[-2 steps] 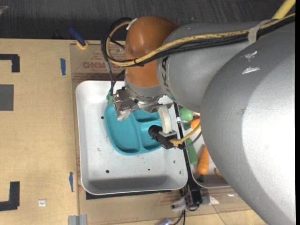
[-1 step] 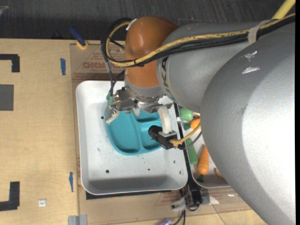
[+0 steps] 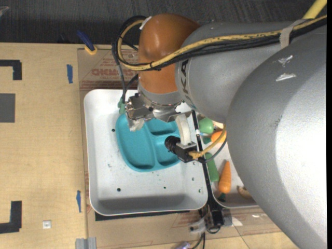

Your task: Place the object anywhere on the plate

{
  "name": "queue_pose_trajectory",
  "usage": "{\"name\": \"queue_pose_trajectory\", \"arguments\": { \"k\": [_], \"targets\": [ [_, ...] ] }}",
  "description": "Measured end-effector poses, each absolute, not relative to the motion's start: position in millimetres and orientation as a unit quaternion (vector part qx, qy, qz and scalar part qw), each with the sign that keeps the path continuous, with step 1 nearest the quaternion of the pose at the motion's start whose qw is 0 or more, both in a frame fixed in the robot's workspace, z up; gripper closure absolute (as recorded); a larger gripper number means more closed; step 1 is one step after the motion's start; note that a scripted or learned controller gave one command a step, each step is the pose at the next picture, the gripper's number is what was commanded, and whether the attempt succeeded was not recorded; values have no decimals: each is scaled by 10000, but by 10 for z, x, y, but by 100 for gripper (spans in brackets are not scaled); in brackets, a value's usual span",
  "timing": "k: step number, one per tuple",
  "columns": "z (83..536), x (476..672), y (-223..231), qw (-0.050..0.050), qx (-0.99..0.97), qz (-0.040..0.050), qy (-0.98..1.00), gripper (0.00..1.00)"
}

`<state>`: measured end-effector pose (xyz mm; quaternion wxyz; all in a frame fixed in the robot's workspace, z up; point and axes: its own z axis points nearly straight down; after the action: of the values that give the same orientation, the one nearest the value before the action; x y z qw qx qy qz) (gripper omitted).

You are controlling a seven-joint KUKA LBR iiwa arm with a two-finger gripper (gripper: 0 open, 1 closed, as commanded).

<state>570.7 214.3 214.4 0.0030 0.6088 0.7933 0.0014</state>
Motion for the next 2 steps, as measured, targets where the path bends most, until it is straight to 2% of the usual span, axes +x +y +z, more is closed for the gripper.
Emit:
{"name": "queue_pose_trajectory", "arguments": {
  "k": [1, 2],
  "targets": [
    [2246, 5714, 2157, 47, 6074, 22, 7944, 100],
    [1029, 5883, 1995, 8, 7217, 11, 6922, 100]
  ]
}}
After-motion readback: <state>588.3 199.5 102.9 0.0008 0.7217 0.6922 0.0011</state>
